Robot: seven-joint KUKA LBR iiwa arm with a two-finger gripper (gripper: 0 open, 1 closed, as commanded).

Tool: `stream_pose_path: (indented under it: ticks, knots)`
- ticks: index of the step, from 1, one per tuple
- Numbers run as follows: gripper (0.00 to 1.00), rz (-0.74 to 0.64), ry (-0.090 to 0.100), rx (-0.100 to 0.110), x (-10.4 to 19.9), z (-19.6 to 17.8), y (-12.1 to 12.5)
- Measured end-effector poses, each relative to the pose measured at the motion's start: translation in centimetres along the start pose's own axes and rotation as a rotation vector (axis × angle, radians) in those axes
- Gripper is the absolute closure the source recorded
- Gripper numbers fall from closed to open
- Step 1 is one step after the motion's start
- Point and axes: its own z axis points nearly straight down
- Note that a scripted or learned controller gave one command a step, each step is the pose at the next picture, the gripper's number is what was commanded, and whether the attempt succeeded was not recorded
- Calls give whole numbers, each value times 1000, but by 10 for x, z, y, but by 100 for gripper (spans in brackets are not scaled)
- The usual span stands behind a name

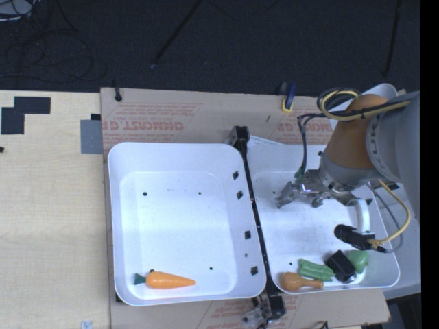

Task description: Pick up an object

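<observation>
Bench with two white bins; left bin (123,184) holds carrot (170,279) near front. Gripper (296,196) over right bin (274,184), jaws spread wide, gripping nothing. Green toys (317,270) at near right corner.

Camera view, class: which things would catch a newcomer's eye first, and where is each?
The orange toy carrot lies alone near the front edge of the left bin. The grey arm with its orange band reaches over the right bin, its gripper above the floor. Small toys cluster in that bin's front corner.
</observation>
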Motion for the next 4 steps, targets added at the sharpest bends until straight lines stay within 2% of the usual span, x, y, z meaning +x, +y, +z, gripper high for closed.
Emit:
stream_pose_path:
  ticks: [1, 2, 3, 4]
  knots:
    - [0, 0, 0, -3, 40, -1, 54]
    - [100, 2, -2, 3, 37, -11, 51]
    - [0, 1, -2, 4, 37, -10, 51]
    - [0, 4, 10, 4, 103, -59, 53]
